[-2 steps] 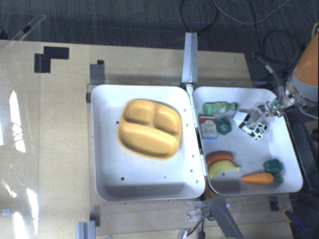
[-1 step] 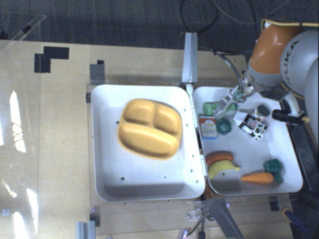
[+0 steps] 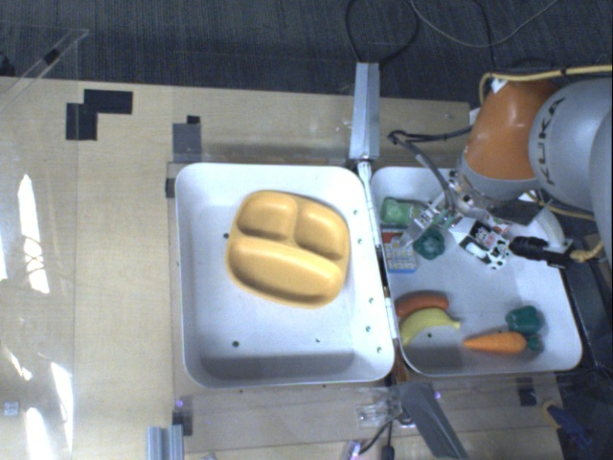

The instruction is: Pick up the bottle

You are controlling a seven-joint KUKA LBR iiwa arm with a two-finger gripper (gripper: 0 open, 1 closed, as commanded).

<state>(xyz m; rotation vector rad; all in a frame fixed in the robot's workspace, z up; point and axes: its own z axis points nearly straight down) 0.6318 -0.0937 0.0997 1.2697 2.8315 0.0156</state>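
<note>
Camera view: gripper (image 3: 424,230) low in right bin (image 3: 565,353), near its left wall; jaw state cannot be told. Small dark-green bottle (image 3: 431,245) apparently at the fingertips. Likely light, rigid, slippery plastic; best grasped across its body.

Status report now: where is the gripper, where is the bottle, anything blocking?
Gripper low in right bin, left side. Bottle not identified with certainty. Green object at fingertips; grasp unconfirmed. Carrot, banana near front wall.
</note>
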